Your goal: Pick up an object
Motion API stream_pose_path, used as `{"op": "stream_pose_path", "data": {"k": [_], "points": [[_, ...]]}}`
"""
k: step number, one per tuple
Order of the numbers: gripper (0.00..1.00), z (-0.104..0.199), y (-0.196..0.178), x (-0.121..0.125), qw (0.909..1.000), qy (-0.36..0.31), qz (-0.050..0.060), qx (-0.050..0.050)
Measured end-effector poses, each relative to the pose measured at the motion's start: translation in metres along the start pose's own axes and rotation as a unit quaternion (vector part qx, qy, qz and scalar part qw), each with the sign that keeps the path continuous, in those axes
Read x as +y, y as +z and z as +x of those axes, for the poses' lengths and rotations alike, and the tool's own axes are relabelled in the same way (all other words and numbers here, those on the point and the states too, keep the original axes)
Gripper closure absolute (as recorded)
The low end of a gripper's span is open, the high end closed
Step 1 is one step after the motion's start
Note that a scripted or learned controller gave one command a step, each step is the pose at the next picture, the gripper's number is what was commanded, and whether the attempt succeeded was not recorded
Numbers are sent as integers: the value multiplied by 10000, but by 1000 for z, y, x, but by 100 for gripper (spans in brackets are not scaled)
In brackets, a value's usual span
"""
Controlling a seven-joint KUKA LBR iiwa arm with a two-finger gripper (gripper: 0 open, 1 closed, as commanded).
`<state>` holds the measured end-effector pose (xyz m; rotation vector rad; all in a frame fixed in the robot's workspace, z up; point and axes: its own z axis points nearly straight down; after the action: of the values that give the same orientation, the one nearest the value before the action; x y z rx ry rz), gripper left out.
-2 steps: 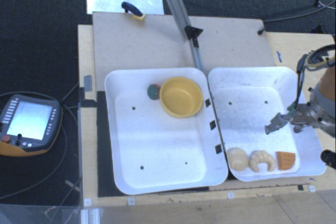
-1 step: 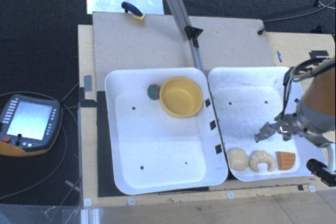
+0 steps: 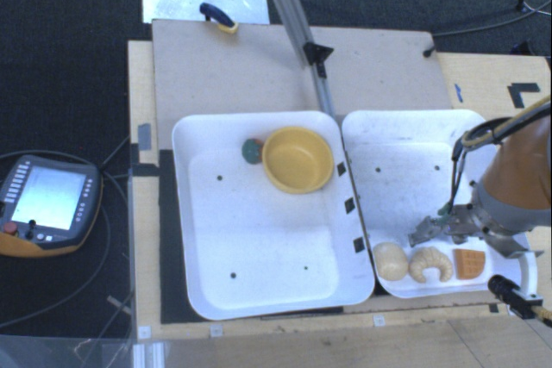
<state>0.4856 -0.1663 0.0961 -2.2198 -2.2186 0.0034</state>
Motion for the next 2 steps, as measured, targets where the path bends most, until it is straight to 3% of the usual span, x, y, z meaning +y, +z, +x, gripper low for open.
{"op": "stream_pose_path", "data": {"k": [1, 2], "points": [[100, 0, -12, 2, 10000, -3, -26, -5], [100, -4, -74, 5, 10000, -7, -48, -12]]}}
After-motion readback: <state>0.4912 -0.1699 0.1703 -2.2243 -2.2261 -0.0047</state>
